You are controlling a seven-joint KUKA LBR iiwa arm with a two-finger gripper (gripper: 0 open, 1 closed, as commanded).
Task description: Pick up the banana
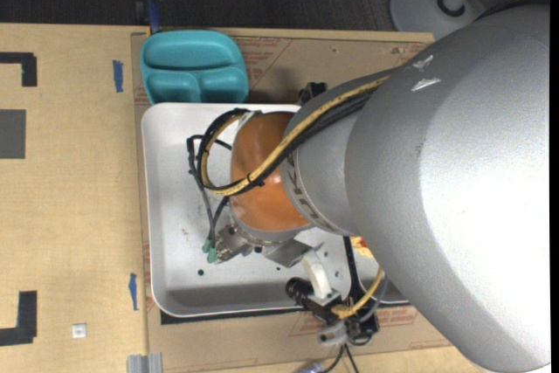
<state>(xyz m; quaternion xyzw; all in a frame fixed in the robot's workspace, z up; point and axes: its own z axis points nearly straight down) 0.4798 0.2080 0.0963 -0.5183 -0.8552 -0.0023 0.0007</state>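
Arm [419,162] covers most of the white bin [166,188], hiding the banana and grip state, so descend slowly.

Light was bright and even, from overhead. The arm [454,179], close to the lens, was soft and glared pale along its upper right. It shaded the bin [170,214] beneath. The table [70,188] stayed sharp.

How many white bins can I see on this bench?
1: a white bin left of centre, with the arm reaching over it. The arm's bulk covers the right side, so another bin may be hidden underneath.
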